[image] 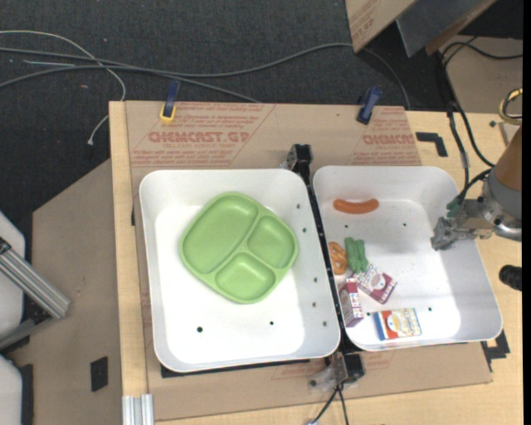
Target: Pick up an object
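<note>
The grey arm's pincer [442, 235], its state impossible to tell, hung over the right white bin [465, 328] with nothing seen in it, while the orange sausage-shaped toy [356, 205] and small packets [375, 285] lay unpicked on the bin's floor.

cardboard sheet [211, 137] under both bins, red print | blue clamps at top edge: [170, 101], [368, 104] | black clip [299, 156] between bins at far end, another [347, 365] at near end | grey cables [62, 58] on dark carpet, upper left | cardboard box [377, 18] top right | aluminium rail [29, 278] at left edge
</note>
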{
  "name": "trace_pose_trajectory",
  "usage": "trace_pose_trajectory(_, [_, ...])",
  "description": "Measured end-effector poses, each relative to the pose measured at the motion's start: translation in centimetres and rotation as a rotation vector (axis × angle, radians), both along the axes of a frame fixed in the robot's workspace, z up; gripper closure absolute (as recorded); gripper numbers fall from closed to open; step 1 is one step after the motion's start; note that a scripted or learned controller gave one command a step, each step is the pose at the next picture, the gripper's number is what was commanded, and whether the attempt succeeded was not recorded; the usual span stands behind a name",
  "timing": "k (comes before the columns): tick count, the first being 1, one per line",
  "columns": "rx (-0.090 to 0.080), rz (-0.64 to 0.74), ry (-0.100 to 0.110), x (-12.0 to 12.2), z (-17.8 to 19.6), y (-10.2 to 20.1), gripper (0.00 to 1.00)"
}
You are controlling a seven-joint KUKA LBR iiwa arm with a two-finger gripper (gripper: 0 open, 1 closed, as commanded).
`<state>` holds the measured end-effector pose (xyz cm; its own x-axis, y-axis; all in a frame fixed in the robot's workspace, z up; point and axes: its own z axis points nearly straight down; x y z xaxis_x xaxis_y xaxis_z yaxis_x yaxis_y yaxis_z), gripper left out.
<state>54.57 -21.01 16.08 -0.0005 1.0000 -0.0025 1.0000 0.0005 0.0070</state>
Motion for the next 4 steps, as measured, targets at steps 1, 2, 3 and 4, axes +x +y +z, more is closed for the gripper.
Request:
trace_pose_trajectory(1, [0.000,0.001,0.000,0.2,4.4,-0.3,1.00])
trace_pose_trajectory(2, [0.000,0.001,0.001,0.3,7.9,-0.4,1.00])
trace_pose_trajectory(3, [0.005,0.005,0.008,1.1,7.2,4.2,1.00])
trace_pose_trajectory(4, [0.003,0.005,0.005,3.4,6.7,9.2,1.00])
